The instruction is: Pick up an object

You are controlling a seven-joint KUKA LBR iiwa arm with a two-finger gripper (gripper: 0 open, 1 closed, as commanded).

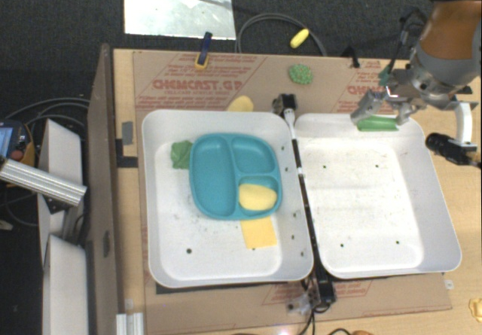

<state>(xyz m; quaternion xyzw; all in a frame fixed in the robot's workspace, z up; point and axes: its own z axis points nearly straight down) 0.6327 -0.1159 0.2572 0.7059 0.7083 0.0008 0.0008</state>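
Cardboard covers the bench beneath two white bins. Nearest in the left bin lies a yellow square slice, touching the teal divided plate, whose near-right compartment holds a yellow lump; a green leaf peeks out at the plate's left. At the right bin's far rim, the gripper hovers just over a flat green piece; whether its fingers clamp it cannot be told.

Grey arm with rounded orange band, pale metal wrist, thin dark cable alongside
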